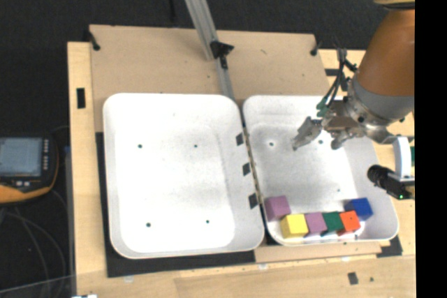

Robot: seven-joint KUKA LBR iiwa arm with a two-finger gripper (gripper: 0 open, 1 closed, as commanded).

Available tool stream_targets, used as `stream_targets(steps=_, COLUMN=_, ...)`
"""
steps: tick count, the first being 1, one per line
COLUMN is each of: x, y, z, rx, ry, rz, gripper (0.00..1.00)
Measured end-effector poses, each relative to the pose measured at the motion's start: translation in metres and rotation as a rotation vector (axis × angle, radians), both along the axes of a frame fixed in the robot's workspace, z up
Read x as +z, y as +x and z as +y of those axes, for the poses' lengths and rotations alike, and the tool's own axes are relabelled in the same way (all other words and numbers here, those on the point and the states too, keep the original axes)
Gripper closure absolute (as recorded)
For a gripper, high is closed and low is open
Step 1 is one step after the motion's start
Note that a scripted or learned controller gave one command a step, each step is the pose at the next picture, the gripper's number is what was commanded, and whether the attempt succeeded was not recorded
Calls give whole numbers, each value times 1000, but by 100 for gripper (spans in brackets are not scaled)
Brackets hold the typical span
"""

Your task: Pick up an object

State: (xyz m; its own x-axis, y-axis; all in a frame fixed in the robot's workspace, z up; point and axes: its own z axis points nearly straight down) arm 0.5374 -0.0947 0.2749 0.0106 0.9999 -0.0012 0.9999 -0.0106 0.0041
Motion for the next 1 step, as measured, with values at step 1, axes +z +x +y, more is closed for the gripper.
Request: stream_targets(steps=1, x=0, y=0, z=0, rx=3, ry=0, rz=-1, gripper=0)
